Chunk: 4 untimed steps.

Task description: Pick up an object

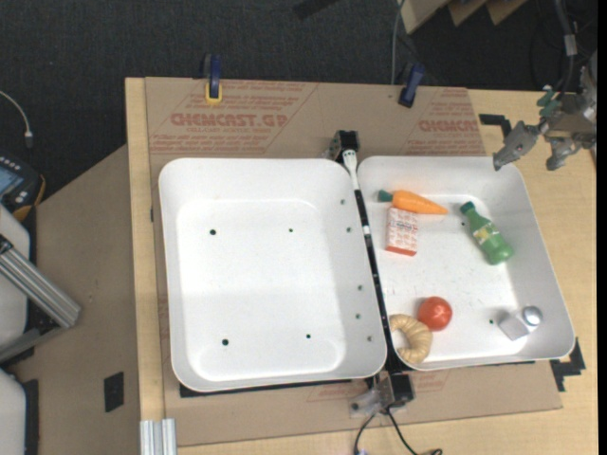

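bagel [412, 336] and tomato [435, 312] at right bin [542, 263] near edge; gripper [534, 147] above far corner, spread open, holding nothing.

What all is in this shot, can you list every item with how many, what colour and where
left bin: 1, white, left half of the bench
right bin: 1, white, right half of the bench
carrot: 1, orange with a green tip, far left part of the right bin
small box: 1, white and red, just in front of the carrot
bottle: 1, green, lying in the right bin's far right part
tomato: 1, red, near edge of the right bin
pastry: 1, tan, near left corner, beside the tomato
small grey object: 1, grey, near right corner
clamps: 2, blue, far edge of the board
gripper: 1, grey, open, above the right bin's far right corner
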Each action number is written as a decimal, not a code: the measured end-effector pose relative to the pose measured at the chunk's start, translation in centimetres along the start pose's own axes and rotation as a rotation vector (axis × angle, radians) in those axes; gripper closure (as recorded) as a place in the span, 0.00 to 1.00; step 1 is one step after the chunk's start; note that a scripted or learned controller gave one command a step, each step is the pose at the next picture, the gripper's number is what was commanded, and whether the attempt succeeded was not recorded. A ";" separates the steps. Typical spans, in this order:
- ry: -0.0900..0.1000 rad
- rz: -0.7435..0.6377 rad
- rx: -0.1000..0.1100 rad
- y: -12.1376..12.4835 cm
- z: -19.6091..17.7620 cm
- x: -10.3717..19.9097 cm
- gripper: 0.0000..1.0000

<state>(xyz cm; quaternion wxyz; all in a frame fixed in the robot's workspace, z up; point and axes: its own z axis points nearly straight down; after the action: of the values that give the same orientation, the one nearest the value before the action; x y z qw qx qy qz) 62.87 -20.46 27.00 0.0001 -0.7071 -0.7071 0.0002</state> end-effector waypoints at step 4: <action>-0.005 -0.004 -0.004 -14.9 18.4 8.4 0.00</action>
<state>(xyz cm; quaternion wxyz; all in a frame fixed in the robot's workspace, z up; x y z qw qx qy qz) 47.99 -12.07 8.57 -0.0029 -0.7056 -0.7086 0.0007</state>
